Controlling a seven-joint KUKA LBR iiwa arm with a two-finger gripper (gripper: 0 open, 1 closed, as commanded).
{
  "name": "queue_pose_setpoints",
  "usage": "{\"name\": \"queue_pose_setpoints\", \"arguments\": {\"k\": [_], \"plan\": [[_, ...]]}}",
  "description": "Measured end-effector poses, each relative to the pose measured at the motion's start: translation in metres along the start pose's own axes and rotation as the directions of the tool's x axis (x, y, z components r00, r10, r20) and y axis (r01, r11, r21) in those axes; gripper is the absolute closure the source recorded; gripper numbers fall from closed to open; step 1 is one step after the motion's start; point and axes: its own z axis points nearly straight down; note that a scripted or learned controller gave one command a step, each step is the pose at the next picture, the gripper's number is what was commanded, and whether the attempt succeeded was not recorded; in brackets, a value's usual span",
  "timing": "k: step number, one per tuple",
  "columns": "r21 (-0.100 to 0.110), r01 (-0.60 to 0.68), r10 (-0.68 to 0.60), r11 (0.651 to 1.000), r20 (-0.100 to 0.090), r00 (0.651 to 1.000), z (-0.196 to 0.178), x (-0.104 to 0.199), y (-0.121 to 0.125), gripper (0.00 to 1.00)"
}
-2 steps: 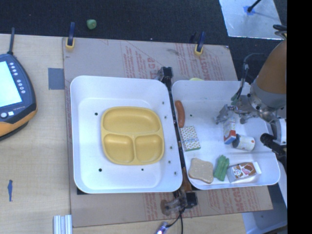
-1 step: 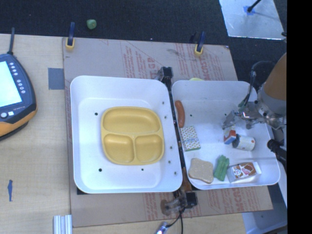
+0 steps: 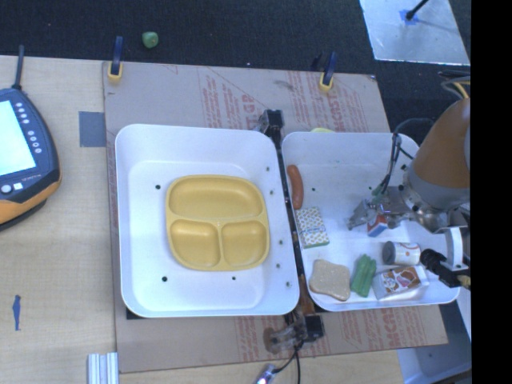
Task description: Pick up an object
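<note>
A small red, white and blue object (image 3: 379, 225) lay in the right white bin (image 3: 336, 154), toward the right of the frame, and it looked like the target. The metal hand (image 3: 370, 214) hovered touching or just above it; whether the hand was spread or pressed together could not be told. The grey arm with an orange band (image 3: 444, 154) reached in from the right edge.

Nearby lay a small white cylinder (image 3: 401, 253), a printed packet (image 3: 400, 281), a green block (image 3: 364, 275), a tan bread slice (image 3: 330, 279), a patterned sponge (image 3: 311, 226) and a red sausage (image 3: 295, 186). The left white bin (image 3: 144, 214) held a yellow divided plate (image 3: 217, 220).

The step seemed to be the reach or grasp. Next, the hand would need to pinch the object securely and lift straight up.
</note>
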Motion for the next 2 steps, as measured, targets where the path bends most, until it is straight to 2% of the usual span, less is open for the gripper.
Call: {"name": "queue_pose_setpoints", "arguments": {"k": [1,2], "plan": [[-0.002,-0.002,0.002,1.000,-0.001,1.000,-0.001,0.018,0.052,0.00],[0.000,0.000,0.000,1.000,0.001,1.000,0.000,0.019,0.016,0.00]]}}
